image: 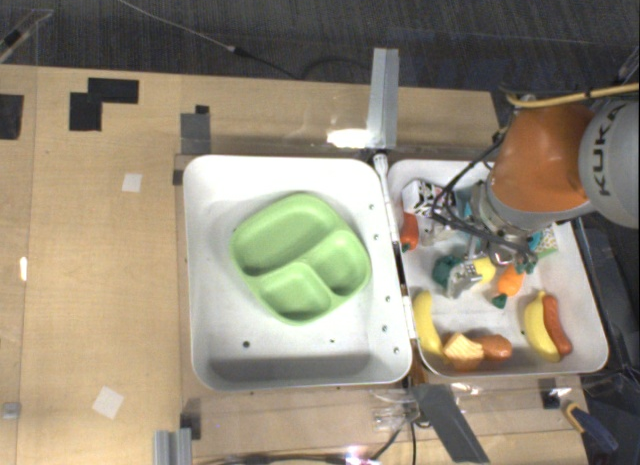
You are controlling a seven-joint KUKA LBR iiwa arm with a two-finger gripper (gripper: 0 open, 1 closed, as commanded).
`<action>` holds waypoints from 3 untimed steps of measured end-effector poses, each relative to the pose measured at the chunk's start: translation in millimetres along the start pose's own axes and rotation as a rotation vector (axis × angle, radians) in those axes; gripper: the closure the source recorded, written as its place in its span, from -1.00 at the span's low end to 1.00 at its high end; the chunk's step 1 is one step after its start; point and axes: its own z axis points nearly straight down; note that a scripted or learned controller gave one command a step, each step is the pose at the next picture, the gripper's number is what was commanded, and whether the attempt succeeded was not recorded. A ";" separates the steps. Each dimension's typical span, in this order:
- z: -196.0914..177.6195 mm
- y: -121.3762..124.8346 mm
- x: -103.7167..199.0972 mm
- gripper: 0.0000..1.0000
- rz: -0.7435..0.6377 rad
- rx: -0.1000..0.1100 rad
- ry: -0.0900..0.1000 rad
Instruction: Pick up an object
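Reaching into the right bin, no object lifted yet.

A small orange piece (509, 283) and a teal toy (446, 271) lie in the middle of the right bin (590, 338), just under the end effector (490, 265), which hangs low over them; whether it is open or has hold of anything I cannot tell, since the wrist hides it. Bananas (426, 321) and a sausage-like toy (556, 325) lie nearer the front wall. The left bin (215, 353) on the counter (90, 283) holds a green divided tray (298, 256). By my judgement the grasp is in hand; next calls for closing on one toy and lifting straight up.
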 end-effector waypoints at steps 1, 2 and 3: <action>-14.2 0.5 -4.1 1.00 -0.002 0.003 -0.012; -13.7 0.6 -3.8 -1.00 -0.002 0.002 -0.012; -0.3 0.4 9.5 -1.00 0.001 -0.001 0.001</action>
